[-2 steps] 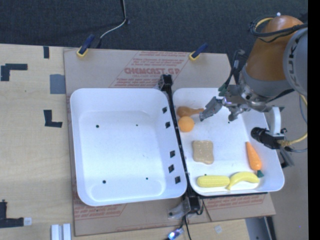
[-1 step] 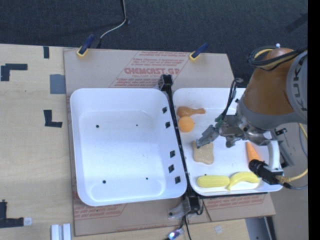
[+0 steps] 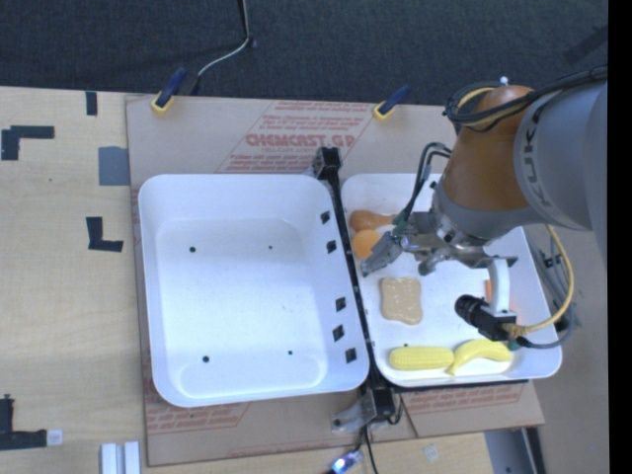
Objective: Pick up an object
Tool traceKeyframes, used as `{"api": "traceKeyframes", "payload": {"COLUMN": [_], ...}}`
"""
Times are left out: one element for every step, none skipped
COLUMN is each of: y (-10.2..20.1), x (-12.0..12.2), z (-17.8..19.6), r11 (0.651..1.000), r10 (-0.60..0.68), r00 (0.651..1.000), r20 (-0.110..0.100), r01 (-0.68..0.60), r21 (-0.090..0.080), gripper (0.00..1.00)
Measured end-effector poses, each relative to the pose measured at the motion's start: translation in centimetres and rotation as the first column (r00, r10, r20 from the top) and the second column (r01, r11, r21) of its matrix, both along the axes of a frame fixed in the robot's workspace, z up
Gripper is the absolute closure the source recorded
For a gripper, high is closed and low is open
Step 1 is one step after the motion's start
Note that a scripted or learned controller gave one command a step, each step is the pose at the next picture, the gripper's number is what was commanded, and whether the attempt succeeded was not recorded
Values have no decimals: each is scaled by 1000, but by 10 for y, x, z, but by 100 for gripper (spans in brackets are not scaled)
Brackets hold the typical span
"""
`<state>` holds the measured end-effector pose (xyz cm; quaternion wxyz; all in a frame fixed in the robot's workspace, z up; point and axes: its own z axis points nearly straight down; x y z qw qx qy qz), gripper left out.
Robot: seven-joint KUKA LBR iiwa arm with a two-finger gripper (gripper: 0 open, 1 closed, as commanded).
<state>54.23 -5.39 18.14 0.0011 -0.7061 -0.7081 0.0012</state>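
In the right bin lie a tan bread slice, a yellow corn cob, a yellow banana and an orange object against the left wall. My gripper hangs over the bin's upper left part, just above the bread slice and right of the orange object. Its fingers are spread apart with nothing between them. The grey and orange arm covers the bin's upper right area.
The left bin stands beside the right one, split from it by a black divider. Both rest on a cardboard sheet held by yellow and blue clamps. A black cable runs at the back.
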Motion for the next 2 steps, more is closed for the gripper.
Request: {"api": "traceKeyframes", "payload": {"y": [61, 57], "x": [70, 66], "z": [57, 63], "r11": [1000, 1000], "r10": [6, 0], "r00": [1000, 1000], "r20": [12, 2], "r01": [-6, 0], "r21": [1, 0], "gripper": [0, 100]}}
